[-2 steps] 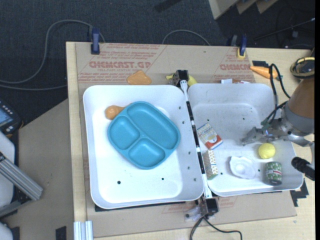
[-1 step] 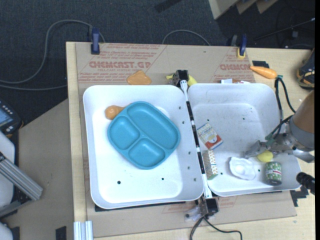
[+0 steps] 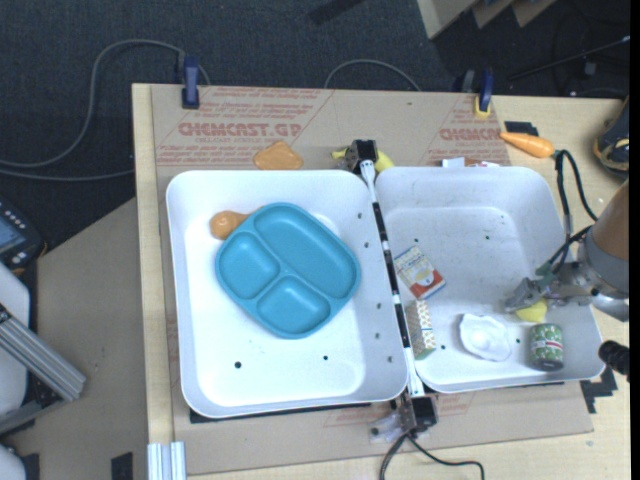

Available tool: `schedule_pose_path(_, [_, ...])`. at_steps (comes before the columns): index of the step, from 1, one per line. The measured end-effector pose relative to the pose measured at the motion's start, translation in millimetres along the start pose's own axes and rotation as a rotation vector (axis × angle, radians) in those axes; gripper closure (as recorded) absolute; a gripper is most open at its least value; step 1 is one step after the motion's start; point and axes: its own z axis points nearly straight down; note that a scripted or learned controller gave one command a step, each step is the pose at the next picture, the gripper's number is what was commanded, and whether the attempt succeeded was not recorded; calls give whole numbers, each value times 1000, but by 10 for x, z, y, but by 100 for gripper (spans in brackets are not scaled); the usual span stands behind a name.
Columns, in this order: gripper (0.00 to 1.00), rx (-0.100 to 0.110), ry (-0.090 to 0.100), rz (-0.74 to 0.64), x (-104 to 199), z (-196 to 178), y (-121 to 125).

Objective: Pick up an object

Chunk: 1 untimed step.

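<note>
**Right Bin, Near Corner: Gripper Low Beside a Small Can**

Nearest the camera, at the bench's front edge, a bundle of cables (image 3: 405, 438) trails out from the seam between the two bins. Just beyond it, in the near-right corner of the right bin (image 3: 470, 203), a small green-labelled can (image 3: 546, 345) stands close to the rim, with a flat white lid (image 3: 487, 336) lying to its left. A narrow patterned packet (image 3: 422, 328) rests against the divider (image 3: 385, 268), likely slid there because the floor slopes gently toward the walls.

A little farther in, the gripper (image 3: 532, 296) hangs low over the right bin's floor, reaching in from the right. Its dark fingers look spread somewhat apart, pointing left and down, with nothing visible between them. A small yellow object (image 3: 531, 311) lies just beneath and beside the tips, between the gripper and the can; whether it is touched cannot be told. This seems to be the approach for a grasp, and either the yellow piece or the can looks the likeliest target, since both sit near the fingertips. Crowding against the rim could make a clean closure awkward.

Farther left, a small red-and-white carton (image 3: 416, 271) lies near the divider. In the left bin (image 3: 195, 298), a blue divided tray (image 3: 287, 267) sits tilted, partly covering an orange object (image 3: 227, 224) at its far-left edge.

Beyond the bins, on the board (image 3: 240, 118), lie an orange shape (image 3: 277, 155), a carrot-like toy (image 3: 528, 144), and two blue clamps (image 3: 189, 81) holding the board down.
</note>
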Motion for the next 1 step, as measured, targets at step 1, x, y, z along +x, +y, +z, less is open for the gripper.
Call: schedule_pose_path(1, [100, -10, 0, -11, 843, -894, 416])
